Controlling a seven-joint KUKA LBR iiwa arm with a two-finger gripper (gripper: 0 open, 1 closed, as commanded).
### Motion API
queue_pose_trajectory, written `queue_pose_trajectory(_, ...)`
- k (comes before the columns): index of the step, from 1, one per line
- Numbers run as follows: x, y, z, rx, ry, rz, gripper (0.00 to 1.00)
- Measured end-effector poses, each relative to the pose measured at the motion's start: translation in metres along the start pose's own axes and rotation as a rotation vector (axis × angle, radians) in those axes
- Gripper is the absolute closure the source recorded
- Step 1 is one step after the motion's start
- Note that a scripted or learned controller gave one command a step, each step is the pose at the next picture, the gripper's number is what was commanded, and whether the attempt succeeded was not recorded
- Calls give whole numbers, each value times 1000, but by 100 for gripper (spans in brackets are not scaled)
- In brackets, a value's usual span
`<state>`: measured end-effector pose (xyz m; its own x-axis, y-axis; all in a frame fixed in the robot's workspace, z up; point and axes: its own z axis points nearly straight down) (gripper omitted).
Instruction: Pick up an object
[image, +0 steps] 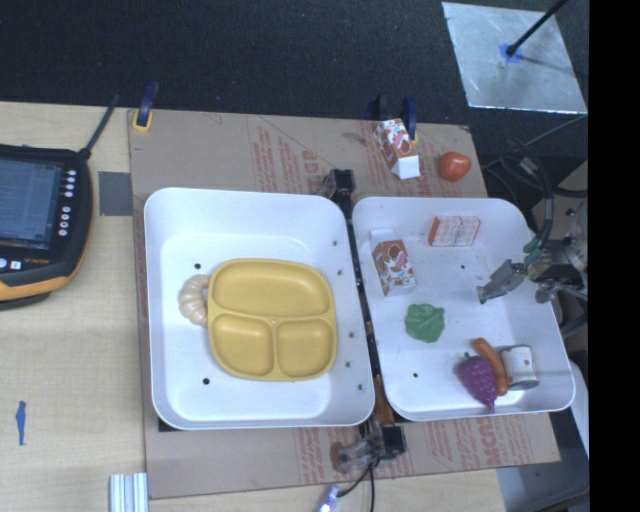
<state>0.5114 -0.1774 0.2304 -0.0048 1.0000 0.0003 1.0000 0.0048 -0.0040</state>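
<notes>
My gripper (524, 286) hangs over the right edge of the right bin (440, 400), open, with nothing between its fingers (497, 284). In that bin lie an orange-and-white carton (454, 231), a brown-and-red carton (393, 265), a green leafy toy (424, 322), a purple grape bunch (479, 379), an orange carrot-like piece (489, 361) and a silver can (519, 366). The grapes, carrot piece and can cluster in the near right corner, below the gripper. The green toy lies to the gripper's lower left.
The left bin (180, 225) holds a yellow divided plate (271, 318) with a beige bread-like piece (191, 298) against its left side. Behind the right bin, on the cardboard, stand a small carton (397, 147) and a red tomato (454, 165). A tablet controller (35, 220) sits far left.
</notes>
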Motion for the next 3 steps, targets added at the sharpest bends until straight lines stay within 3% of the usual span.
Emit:
queue_pose_trajectory(1, 50, 20, 74, 1, -1, -2, 0)
queue_pose_trajectory(2, 52, 51, 139, 3, 0, -1, 0)
queue_pose_trajectory(3, 74, 38, 139, 1, 0, -1, 0)
